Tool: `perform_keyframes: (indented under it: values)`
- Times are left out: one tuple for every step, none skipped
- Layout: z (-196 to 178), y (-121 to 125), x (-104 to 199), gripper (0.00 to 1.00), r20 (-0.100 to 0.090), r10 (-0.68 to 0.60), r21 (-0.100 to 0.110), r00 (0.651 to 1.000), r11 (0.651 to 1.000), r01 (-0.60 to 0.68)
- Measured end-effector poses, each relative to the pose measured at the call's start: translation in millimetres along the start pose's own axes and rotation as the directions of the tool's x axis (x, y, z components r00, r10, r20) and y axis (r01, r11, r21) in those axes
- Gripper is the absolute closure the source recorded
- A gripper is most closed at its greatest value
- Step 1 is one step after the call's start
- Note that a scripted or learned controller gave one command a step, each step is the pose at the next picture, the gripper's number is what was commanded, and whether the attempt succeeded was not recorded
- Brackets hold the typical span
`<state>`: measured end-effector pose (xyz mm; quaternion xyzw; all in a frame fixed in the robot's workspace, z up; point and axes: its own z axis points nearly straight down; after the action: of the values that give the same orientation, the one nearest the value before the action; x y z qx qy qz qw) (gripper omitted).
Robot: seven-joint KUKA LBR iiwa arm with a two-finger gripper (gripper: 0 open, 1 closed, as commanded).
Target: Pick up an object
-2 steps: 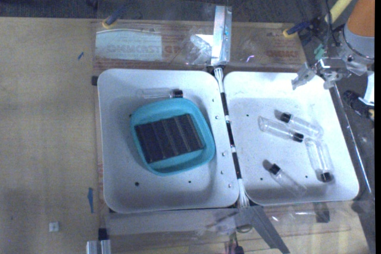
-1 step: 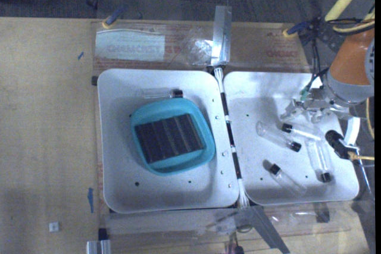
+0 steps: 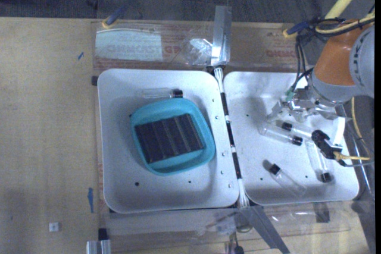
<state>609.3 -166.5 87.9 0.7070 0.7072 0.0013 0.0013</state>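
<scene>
Seen from above at a slant: two shallow white bins side by side on a tan bench. In the left bin [image 3: 113, 146], a light-blue plastic tray [image 3: 172, 135] with a dark ribbed insert, tilted slightly, filling the bin's middle; just beyond its far edge, a clear tube with a black cap [image 3: 162, 93] lying flat. In the right bin [image 3: 250, 175], several more clear tubes with black caps, scattered: one near the front [image 3: 284, 175], one toward the middle [image 3: 281, 133], another by the right wall [image 3: 318, 162]. Reaching in from the right, the grey arm with its orange band [image 3: 334, 65], the gripper [image 3: 296, 107] low over the far right part of the right bin, just beside the middle tube [image 3: 281, 133]. Fingers too small and cluttered to tell whether apart or together; nothing visibly between them. Behind the bins, a clear bag [image 3: 199, 50] and a taped sheet with faint red lettering [image 3: 130, 44], too blurred to read. No other legible writing or brand marks.
</scene>
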Motion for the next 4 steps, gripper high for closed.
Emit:
perform_keyframes:
  values:
    - [-12, 1, -1, 1.00, 0.000, 0.002, -0.005, 1.000, 1.000, -0.002]
    - [-11, 1, -1, 0.00, 0.000, 0.002, -0.005, 1.000, 1.000, -0.002]
    - [0, -21, -29, 0.00, 0.000, 0.003, 0.001, 1.000, 1.000, -0.003]
    - [-11, -19, -29, 1.00, 0.000, 0.004, -0.004, 1.000, 1.000, -0.004]
